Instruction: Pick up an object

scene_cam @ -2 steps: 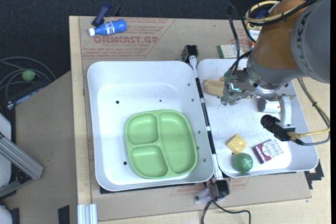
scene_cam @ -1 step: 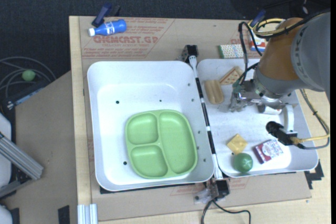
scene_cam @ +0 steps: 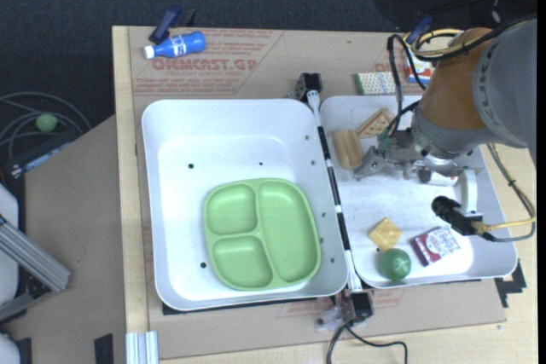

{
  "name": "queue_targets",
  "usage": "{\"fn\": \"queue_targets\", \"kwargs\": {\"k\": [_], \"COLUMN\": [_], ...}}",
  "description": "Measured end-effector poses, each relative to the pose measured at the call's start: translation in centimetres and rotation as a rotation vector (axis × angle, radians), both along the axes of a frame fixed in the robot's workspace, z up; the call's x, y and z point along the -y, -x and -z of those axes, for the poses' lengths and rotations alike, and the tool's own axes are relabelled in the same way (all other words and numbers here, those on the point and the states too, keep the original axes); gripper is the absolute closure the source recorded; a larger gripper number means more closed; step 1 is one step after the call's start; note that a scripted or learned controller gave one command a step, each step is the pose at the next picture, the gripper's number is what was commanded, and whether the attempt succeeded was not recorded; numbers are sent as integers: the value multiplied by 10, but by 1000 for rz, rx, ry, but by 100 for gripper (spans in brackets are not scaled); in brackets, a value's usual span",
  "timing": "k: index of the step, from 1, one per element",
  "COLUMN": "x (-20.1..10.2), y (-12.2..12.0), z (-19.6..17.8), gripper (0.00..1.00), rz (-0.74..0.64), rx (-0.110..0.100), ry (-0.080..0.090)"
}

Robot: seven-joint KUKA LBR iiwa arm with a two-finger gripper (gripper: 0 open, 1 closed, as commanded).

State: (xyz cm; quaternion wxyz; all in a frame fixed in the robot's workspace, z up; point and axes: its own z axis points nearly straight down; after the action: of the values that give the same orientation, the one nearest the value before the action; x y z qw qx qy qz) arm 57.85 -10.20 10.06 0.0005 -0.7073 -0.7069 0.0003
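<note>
1. pincer [scene_cam: 394, 166] hangs low over the upper part of the right bin [scene_cam: 360, 209], under the grey arm [scene_cam: 461, 98]. whether it stands apart or together i cannot tell from this slant, and nothing can be seen clamped in it.
2. the nearest candidate is the tan block [scene_cam: 345, 149], just beside the pincer on the side toward the left bin [scene_cam: 213, 145] and close to the wall between the two bins. a flat wafer-like piece [scene_cam: 374, 123] lies by the block's upper end; touching or not, i cannot tell.
3. lower in the same bin lie a yellow block [scene_cam: 385, 233], a green ball [scene_cam: 394, 264] just below it, and a red-and-white packet [scene_cam: 437, 245] beside them, all apart from the pincer.
4. the step in hand looks like the approach: no object is lifted yet.
5. to do it well, settle on one target and centre over it before descending. the tan block is closest, but the wall crowds it, so closing along the wall's line should leave more room.
6. the yellow block stands freer and may be the safer choice. the ball would likely roll away, and the flat packet gives little to grip.
7. the green divided tray [scene_cam: 260, 233] in the left bin looks too wide; leave it.
</note>
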Motion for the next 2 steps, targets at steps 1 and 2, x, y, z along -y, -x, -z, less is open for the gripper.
{"fn": "queue_targets", "kwargs": {"k": [1, 2], "x": [9, 6], "y": [-71, -78], "z": [15, 15], "gripper": [0, 0], "rz": [9, 15], "rx": [-43, -57], "ry": [-9, -1]}}
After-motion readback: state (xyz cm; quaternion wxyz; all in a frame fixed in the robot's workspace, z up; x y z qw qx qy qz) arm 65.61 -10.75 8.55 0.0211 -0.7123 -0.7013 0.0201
